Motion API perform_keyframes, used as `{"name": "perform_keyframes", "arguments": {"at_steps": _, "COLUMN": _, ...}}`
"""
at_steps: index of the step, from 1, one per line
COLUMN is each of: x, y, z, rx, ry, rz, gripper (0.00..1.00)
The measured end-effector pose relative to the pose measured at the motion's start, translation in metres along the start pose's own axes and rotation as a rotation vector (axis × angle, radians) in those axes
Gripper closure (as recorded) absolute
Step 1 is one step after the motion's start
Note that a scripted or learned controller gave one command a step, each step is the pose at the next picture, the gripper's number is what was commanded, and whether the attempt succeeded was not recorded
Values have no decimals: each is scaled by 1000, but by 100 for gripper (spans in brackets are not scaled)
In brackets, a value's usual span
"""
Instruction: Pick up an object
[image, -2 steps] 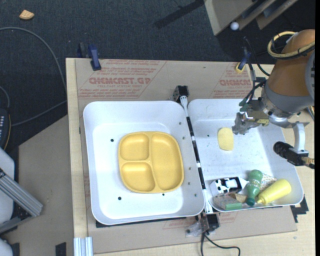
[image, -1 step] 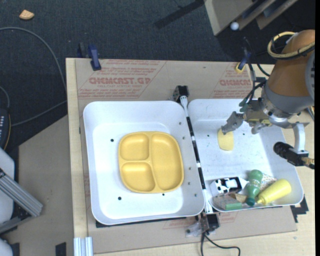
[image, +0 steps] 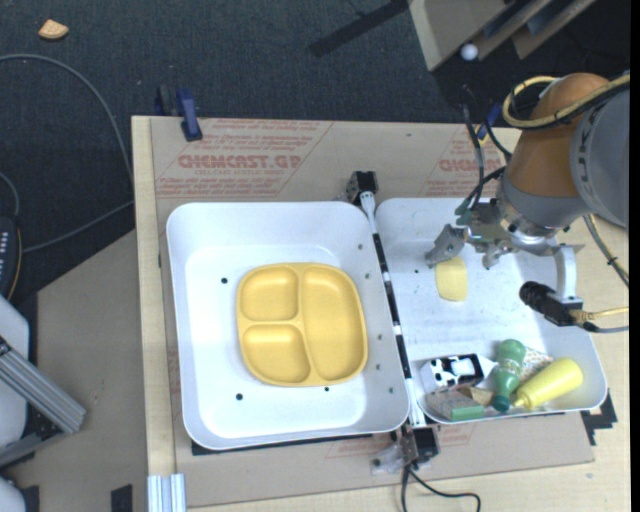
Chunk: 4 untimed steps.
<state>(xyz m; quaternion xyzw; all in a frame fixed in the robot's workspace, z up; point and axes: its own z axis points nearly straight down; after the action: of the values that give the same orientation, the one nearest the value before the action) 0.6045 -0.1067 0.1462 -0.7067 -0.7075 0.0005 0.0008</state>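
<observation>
Arm (image: 575, 140) is bulky and rounded; grey shell on the outer segment at the right; glossy orange band on the segment above the wrist, catching a bright highlight; below that a grey metal wrist flange with small fittings; yellow cable looped over the top of the orange part; thin dark cables running down its left side, with a bit of blue near the top; jaws are thin pale grey metal pieces splayed under the flange; a black cylindrical part sticks out lower right, a yellowish wire trailing off it.
</observation>
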Motion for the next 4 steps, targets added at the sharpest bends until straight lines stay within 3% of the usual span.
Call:
{"name": "perform_keyframes", "arguments": {"at_steps": 1, "x": -22, "y": 19, "z": 62, "rx": 1, "ry": 0, "rz": 2, "gripper": 0}}
{"name": "perform_keyframes", "arguments": {"at_steps": 2, "x": -21, "y": 20, "z": 51, "rx": -2, "ry": -1, "rz": 0, "gripper": 100}}
{"name": "perform_keyframes", "arguments": {"at_steps": 3, "x": 2, "y": -61, "z": -15, "rx": 0, "ry": 1, "rz": 1, "gripper": 100}}
{"name": "perform_keyframes", "arguments": {"at_steps": 4, "x": 2, "y": -62, "z": -15, "rx": 0, "ry": 1, "rz": 1, "gripper": 0}}
